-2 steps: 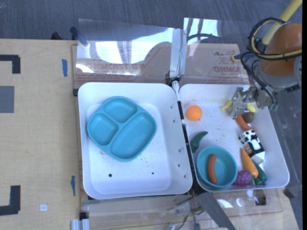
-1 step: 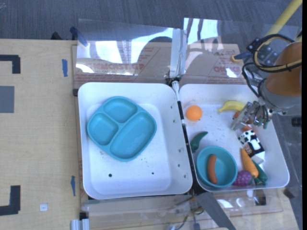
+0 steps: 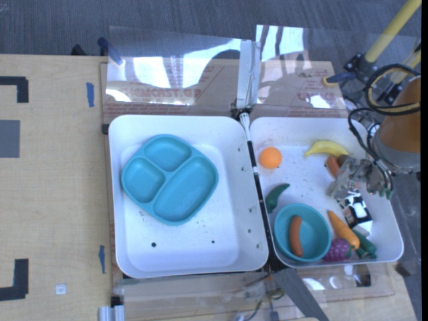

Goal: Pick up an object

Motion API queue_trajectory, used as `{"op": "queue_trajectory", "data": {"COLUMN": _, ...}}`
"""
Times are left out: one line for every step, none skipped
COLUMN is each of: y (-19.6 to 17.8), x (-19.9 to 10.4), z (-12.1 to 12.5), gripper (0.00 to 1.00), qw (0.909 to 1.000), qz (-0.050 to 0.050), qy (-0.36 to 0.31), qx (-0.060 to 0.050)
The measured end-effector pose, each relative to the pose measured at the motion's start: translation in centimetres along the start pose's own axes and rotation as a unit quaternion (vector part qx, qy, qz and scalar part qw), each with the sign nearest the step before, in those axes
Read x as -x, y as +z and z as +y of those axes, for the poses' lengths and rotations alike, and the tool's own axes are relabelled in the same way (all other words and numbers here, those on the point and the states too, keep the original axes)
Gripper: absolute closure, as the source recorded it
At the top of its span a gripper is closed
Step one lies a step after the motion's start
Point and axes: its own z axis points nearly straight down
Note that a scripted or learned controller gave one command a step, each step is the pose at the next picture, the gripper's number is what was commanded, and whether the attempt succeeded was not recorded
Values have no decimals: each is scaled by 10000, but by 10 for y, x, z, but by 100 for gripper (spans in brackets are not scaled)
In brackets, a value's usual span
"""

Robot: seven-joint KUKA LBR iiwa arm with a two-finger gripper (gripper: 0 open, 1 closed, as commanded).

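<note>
Several things are packed around your gripper point(image 3: 352, 194) right now, and that's where I'd expect trouble. It sits low in the right bin point(image 3: 394, 253), over near that bin's right side, and honestly I can't tell whether it's apart, together or clamped on anything; it's a tangle of grey metal and a black-and-white bit from this angle.

What's close:
- a carrot point(image 3: 342, 227) just below the gripper, lying at a slant
- a bunch of purple grapes point(image 3: 339, 249) further below, tucked against the blue bowl point(image 3: 313, 245)
- a hot dog point(image 3: 295, 235) inside that bowl, down and to the left
- a banana point(image 3: 326, 148) above it, with a small orange-brown piece point(image 3: 332, 164) just under the banana
- an orange ball point(image 3: 270, 158) up and well to the left, plus a dark green pepper-looking thing point(image 3: 276, 194) left of the gripper

My guess at the risks: the carrot is thin and angled, so you could pinch one end and have it pivot out. The bowl rim is near enough that a slightly off descent might clip it and shove the grapes. The small piece by the banana could get nudged instead of grabbed.

The blue divided plate point(image 3: 170, 178) in the left bin point(image 3: 127, 246) is far off to the left, so no worry there.
</note>
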Motion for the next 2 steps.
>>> {"op": "queue_trajectory", "data": {"y": 1, "x": -1, "z": 0, "gripper": 0, "qw": 10000, "qz": 10, "qy": 0, "qx": 1}}
{"op": "queue_trajectory", "data": {"y": 2, "x": 28, "z": 18, "gripper": 0, "qw": 9992, "qz": 1, "qy": 404, "qx": -3}}
